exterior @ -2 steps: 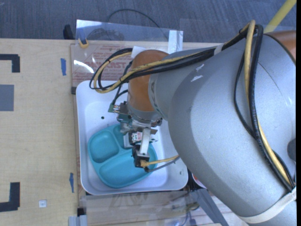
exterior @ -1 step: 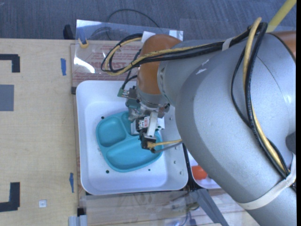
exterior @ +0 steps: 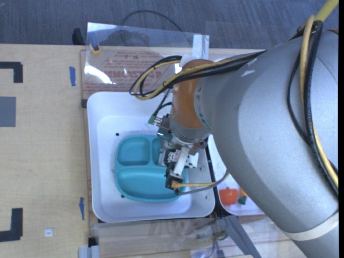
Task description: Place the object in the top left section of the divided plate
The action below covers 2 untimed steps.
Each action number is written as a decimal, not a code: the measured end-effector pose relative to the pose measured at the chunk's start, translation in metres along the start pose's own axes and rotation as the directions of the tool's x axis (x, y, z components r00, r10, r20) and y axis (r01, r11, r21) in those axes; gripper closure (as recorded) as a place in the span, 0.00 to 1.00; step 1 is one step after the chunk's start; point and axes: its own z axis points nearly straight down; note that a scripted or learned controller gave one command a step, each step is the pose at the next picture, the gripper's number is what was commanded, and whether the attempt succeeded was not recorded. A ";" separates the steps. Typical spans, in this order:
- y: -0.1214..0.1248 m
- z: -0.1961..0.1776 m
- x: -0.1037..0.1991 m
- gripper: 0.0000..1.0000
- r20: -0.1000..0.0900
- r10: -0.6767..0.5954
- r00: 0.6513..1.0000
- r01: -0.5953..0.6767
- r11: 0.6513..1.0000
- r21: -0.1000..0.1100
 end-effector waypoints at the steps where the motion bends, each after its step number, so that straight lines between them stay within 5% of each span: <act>1: -0.011 0.000 -0.004 1.00 0.004 -0.339 0.941 0.339 0.941 -0.012; 2: -0.008 -0.001 -0.023 1.00 -0.009 -0.417 0.909 0.417 0.909 -0.007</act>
